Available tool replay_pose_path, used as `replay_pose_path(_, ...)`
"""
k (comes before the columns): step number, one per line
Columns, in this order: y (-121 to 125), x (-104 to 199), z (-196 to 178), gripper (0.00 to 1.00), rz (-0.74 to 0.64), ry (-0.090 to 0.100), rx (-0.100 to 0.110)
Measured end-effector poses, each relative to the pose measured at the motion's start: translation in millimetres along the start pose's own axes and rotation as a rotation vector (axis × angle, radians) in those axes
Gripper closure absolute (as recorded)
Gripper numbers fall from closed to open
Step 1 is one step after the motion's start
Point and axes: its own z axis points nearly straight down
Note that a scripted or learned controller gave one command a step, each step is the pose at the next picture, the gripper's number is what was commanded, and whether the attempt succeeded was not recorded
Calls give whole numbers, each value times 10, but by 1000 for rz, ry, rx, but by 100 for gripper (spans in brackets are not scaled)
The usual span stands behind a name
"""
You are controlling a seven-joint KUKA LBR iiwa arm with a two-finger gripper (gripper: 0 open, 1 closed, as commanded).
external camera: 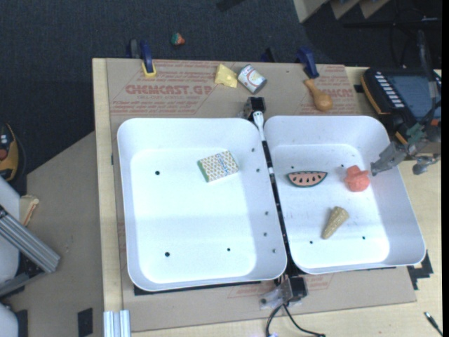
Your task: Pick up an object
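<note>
At the right rim of the right bin point(316, 123), reaching in with the gripper point(384, 161) and pointing at the red toy fruit point(357, 179) just beside it, apart from it. Not showing clearly enough to tell whether open or closed. Sharing that bin with a toy watermelon slice point(306, 178) and a toy ice-cream cone point(334, 222). Seeing a green patterned block point(218, 166) lying in the left bin point(182, 223).

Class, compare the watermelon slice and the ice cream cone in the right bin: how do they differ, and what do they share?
The watermelon slice is red with a green rind; the cone is tan. The slice is a flat half-moon; the cone tapers to a point. The slice lies nearer the bin's middle divider, the cone nearer the front edge. Both are small toy foods lying loose in the right bin, untouched by the end effector.
</note>
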Motion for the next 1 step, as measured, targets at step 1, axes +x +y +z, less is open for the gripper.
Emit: replay_pose_path(1,-71,927,679,0,-9,6,8)
